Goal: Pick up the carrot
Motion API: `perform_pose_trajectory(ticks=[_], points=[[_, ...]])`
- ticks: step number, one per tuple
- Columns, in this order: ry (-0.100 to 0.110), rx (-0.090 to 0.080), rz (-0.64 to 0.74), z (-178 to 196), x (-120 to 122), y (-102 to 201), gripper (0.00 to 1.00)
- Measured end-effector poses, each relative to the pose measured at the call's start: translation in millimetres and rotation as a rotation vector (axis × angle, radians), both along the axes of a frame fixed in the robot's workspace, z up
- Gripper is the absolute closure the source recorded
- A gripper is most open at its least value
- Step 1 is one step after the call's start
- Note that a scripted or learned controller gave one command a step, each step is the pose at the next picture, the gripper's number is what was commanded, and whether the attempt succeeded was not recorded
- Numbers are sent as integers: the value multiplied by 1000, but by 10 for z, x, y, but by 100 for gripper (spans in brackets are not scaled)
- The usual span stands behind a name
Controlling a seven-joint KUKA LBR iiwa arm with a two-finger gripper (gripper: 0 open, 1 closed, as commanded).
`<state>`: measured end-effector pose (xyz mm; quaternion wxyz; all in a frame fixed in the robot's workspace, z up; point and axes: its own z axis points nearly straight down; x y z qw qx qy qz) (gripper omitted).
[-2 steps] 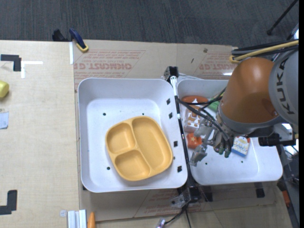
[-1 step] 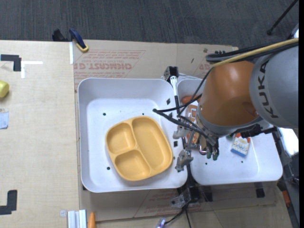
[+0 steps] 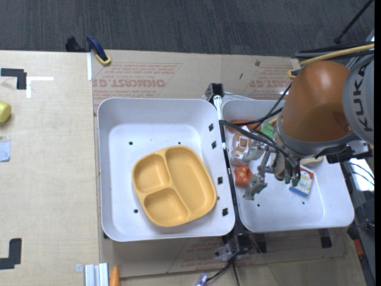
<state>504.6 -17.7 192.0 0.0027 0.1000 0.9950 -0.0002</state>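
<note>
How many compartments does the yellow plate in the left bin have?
3. The yellow plate has one compartment at its upper left, one long one along its right side, and one at its lower left.

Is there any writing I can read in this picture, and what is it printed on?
"KUKA": on the grey arm, partly cut off at the edge.
Red print on the cardboard sheet: upside down, too blurred to read.
Small packet in the right bin: print too small to read.
</note>
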Motion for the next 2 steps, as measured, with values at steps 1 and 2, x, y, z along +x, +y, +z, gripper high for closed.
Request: perform_pose_trajectory(ticks=[1, 2], points=[[3, 0, 243, -3, -247, 660, 0], [-1, -1, 251, 11, 192, -188, 0]])
